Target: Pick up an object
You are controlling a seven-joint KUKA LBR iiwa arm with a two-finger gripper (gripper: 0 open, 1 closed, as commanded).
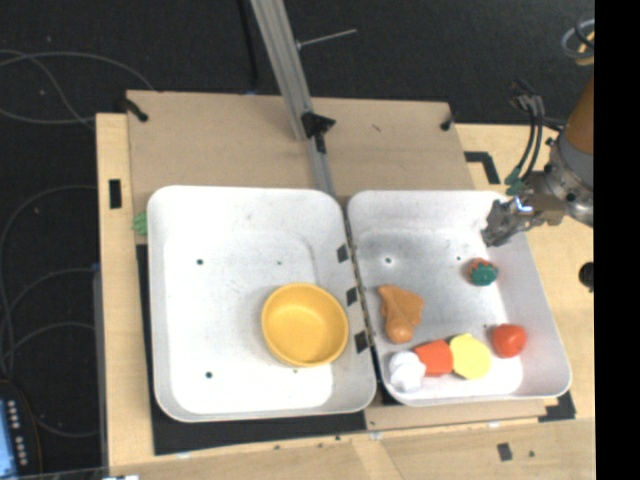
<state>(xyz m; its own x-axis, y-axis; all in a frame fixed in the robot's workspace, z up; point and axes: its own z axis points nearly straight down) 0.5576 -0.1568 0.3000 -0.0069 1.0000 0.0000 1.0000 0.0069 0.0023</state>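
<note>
While the gripper [500, 223] hangs over the right bin's [420, 218] far rim, its finger gap unreadable and holding nothing visible, the green-and-orange toy [483, 273] lies just beside it, the likeliest target since it sits apart from the front-wall cluster.

We see 2 bins side by side on the bench [400, 143]. The left bin [200, 238] holds 1 bowl [304, 324] toward its lower right. In the right bin [420, 223], 1 small ball [482, 273] lies right of centre, with 1 elongated piece [399, 311] lower left of it. Along the bottom wall sit 4 pieces [455, 356] in a row. The gripper [497, 225] hangs over that bin's upper right.
</note>
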